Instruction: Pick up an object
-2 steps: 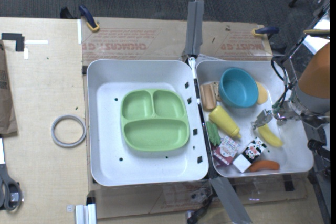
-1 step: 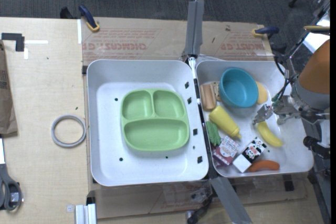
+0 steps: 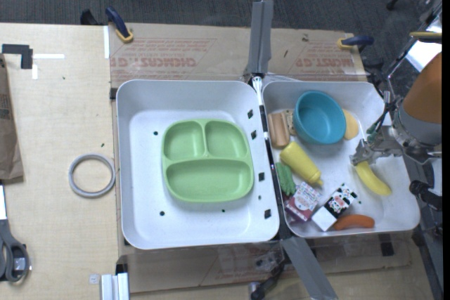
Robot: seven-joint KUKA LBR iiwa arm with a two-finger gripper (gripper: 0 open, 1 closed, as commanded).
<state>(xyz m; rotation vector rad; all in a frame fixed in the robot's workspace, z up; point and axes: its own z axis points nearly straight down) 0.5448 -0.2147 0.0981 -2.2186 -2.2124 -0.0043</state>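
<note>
The right bin point(image 3: 404, 204) holds several toys. A blue bowl point(image 3: 320, 116) sits at its back, with a yellow round piece point(image 3: 352, 125) tucked beside it. A yellow bottle point(image 3: 301, 161) and a toast slice point(image 3: 280, 128) lie near the left wall. A banana point(image 3: 373, 180) lies toward the right side. My gripper point(image 3: 366, 153) hangs low over the bin, just above the banana's upper end and right of the bowl. Along the front lie a pink box point(image 3: 304, 199), a cow-patterned box point(image 3: 339, 201) and an orange carrot point(image 3: 354, 222).
The left bin point(image 3: 133, 151) holds a green divided plate point(image 3: 207, 159). A grey tape ring point(image 3: 91, 174) lies on the bench to its left. A green item point(image 3: 287, 179) rests by the divider between the bins. Clamps point(image 3: 119, 24) hold the cardboard at the back.
</note>
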